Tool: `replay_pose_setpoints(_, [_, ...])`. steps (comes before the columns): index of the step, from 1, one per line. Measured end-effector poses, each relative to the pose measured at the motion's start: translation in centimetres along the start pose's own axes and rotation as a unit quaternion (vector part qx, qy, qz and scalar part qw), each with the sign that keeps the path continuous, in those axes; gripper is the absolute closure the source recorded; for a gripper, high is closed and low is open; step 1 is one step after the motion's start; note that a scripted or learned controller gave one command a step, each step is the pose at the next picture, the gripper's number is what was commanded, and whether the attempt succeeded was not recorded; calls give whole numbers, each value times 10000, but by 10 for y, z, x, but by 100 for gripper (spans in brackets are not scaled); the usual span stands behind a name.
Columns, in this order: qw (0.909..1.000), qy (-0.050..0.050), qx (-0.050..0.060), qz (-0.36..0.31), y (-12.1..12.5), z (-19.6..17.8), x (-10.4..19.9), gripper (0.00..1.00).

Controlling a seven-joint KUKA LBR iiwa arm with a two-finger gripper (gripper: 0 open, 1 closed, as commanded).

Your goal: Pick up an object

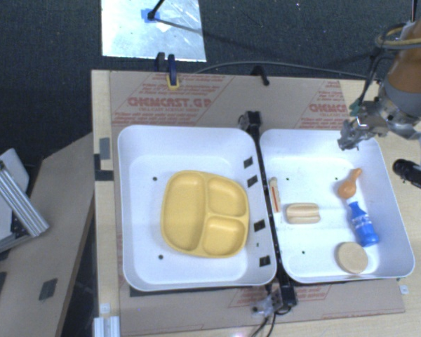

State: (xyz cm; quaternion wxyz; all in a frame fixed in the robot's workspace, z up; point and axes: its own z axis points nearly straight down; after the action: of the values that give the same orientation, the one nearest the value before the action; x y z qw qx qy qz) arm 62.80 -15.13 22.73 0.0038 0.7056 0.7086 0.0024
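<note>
My fingers (349,137) hover over the right bin's (316,161) 1 o'clock corner; I cannot tell how they stand. Below, toward 6 o'clock, lie a spoon (349,183), blue bottle (362,225), round biscuit (352,257) and hot dog (302,213).

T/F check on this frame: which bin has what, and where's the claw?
1. The yellow divided plastic plate lies in the left white bin. True.
2. The blue plastic bottle lies in the left bin. False: it is in the right white bin.
3. The claw grips the hot-dog-shaped tan toy. False: the claw is at the right bin's far rim, apart from the toy.
4. A round tan disc lies near the bottle's lower end. True.
5. The orange spoon-like piece sits on the plate. False: it is in the right bin.
</note>
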Motion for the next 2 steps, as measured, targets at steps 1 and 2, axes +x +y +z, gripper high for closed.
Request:
replay_pose_setpoints(1, [10000, 5, 22, -3, 1, -19, 0, 100])
replay_pose_setpoints(2, [10000, 19, 36, -24, -14, -24, 58, 100])
